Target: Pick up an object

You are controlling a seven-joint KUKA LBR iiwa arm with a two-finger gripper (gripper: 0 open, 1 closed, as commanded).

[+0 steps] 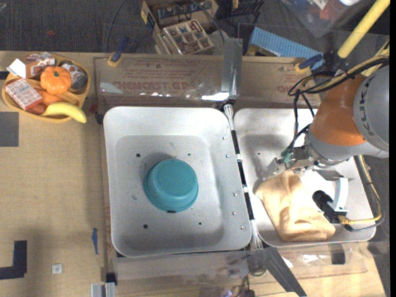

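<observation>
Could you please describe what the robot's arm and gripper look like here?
The arm is rounded and grey, with a broad orange band above the wrist and dark lettering on its shell. Thin black cables loop beside it. The gripper is a small silvery metal assembly.

On the bench point(49, 197), at its far left corner, sits a yellow dish point(31, 112) of play food — an orange pumpkin point(55, 79), a banana point(65, 111) on the near rim, and a printed box point(23, 93). A cardboard panel point(161, 76) stands along the back; beyond it, on the dark floor, are a wooden crate point(182, 26) and a blue ridged sheet point(278, 42).
</observation>
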